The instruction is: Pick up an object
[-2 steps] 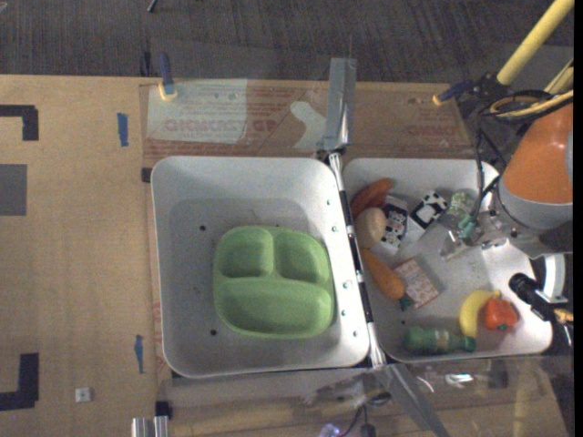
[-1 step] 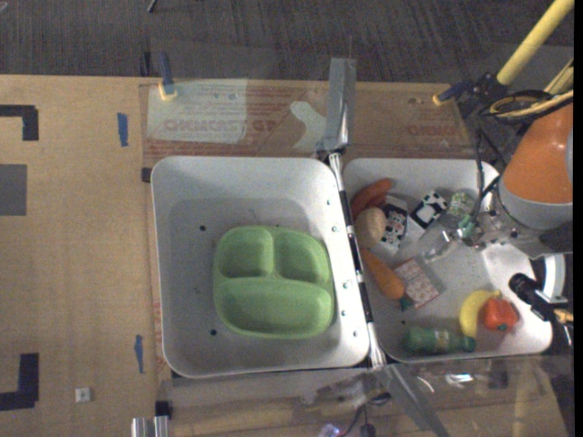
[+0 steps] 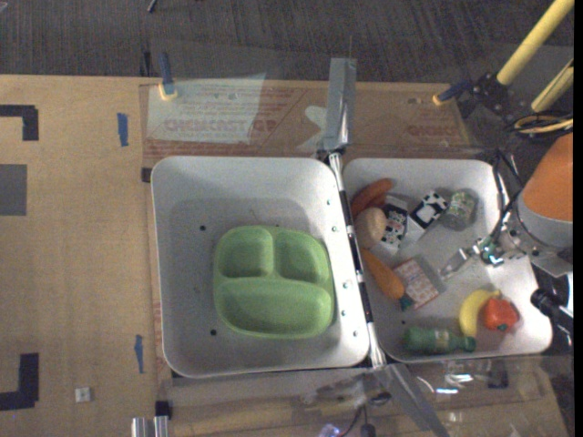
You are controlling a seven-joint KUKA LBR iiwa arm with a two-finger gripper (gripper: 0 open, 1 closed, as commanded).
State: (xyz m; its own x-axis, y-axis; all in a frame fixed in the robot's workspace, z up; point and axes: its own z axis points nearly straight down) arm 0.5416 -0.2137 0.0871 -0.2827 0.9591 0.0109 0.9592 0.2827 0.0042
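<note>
Gripper low over the right bin, reaching in from the bin's right side, tip slanted toward the middle. Cannot tell how wide it stands, or whether anything sits in it; too small and glinting to read.

Nearest candidates: pink box just beside the tip, yellow banana and red pepper a little nearer the front wall. Best judged a choosing-and-descending step, nothing lifted yet. Favour the box or the banana. Come straight down, square across the narrow side, and close only once low enough; the box lies flat and probably offers little edge.

Further out: orange carrot touching the box's left corner, likely to get nudged. Green bottle along the front wall, awkward so close to the rim. Grey block and 2 black-and-white pieces toward the back.

Left bin with 1 green divided plate, well apart.
</note>
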